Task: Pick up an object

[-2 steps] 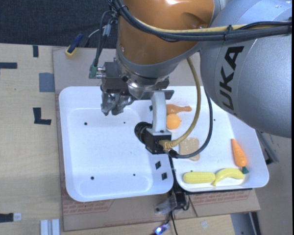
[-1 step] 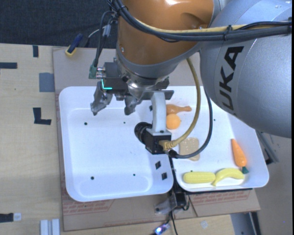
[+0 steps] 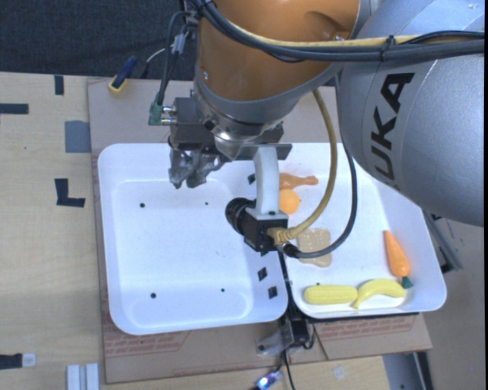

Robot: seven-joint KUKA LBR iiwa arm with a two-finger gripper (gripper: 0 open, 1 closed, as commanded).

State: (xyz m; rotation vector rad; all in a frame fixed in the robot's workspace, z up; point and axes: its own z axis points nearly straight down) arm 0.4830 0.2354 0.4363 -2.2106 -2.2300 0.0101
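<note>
Gripper poised over the left bin, near its far edge; whether its jaws are parted or closed cannot be told. In the right bin: carrot, long axis running near-to-far, green end nearest; corn cob and banana lying crosswise along the near wall

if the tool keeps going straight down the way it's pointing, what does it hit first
Most likely the bare white floor of the left bin. The tool points down over that bin's back part, with nothing visible beneath it, though its height is hard to judge.
</note>
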